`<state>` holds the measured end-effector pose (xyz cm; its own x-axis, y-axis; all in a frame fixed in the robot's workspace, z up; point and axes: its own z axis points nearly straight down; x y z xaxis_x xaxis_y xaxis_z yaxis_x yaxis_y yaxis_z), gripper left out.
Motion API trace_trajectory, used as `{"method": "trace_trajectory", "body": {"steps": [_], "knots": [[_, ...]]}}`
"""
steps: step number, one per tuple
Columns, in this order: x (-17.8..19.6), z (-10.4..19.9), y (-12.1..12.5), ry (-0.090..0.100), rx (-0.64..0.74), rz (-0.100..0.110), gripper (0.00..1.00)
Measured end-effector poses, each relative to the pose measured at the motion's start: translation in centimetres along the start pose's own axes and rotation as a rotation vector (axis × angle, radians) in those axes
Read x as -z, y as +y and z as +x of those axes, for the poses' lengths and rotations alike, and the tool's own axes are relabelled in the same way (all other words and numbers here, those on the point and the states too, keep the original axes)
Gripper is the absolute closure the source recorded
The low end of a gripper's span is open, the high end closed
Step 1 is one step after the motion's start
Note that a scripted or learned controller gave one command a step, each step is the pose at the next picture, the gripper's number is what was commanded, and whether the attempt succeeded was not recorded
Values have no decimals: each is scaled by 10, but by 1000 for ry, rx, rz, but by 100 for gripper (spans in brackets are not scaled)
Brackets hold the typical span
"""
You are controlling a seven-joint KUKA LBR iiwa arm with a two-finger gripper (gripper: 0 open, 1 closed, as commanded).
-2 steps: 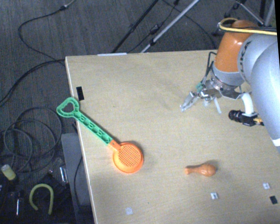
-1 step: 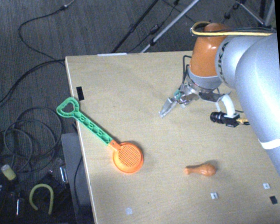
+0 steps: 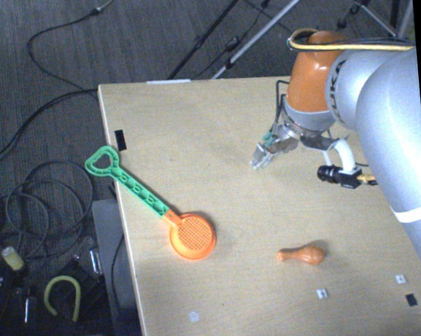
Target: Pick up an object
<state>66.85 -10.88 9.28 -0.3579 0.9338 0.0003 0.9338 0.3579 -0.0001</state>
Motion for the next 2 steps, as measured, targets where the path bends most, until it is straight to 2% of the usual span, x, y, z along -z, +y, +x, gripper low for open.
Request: {"method": "trace_trajectory", "body": {"steps": [1, 2], "knots": [[0, 0, 0, 0, 0, 0, 0], [9, 1, 0, 1, -1, -1, 100]]}}
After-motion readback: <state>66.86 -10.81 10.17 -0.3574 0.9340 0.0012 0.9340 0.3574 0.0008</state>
